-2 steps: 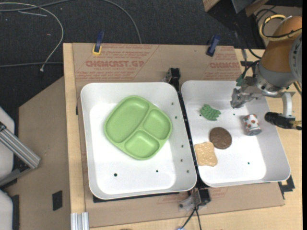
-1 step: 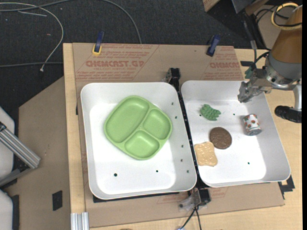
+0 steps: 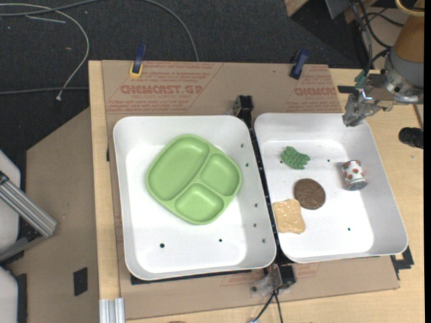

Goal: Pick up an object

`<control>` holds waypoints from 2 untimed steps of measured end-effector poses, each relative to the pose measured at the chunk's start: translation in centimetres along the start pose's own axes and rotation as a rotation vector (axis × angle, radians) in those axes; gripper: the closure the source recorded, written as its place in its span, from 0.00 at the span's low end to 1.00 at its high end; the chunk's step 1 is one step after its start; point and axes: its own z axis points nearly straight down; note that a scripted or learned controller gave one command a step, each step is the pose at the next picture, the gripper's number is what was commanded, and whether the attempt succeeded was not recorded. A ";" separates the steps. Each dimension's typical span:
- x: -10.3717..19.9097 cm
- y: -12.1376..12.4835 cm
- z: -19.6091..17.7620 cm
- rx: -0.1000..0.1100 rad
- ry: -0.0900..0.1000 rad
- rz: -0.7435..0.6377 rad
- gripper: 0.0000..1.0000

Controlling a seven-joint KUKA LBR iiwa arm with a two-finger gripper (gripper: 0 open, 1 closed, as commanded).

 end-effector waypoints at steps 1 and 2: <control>0.0 0.1 -3.4 0.003 0.001 0.001 1.00; 5.3 -1.8 -2.0 0.011 0.005 -0.003 1.00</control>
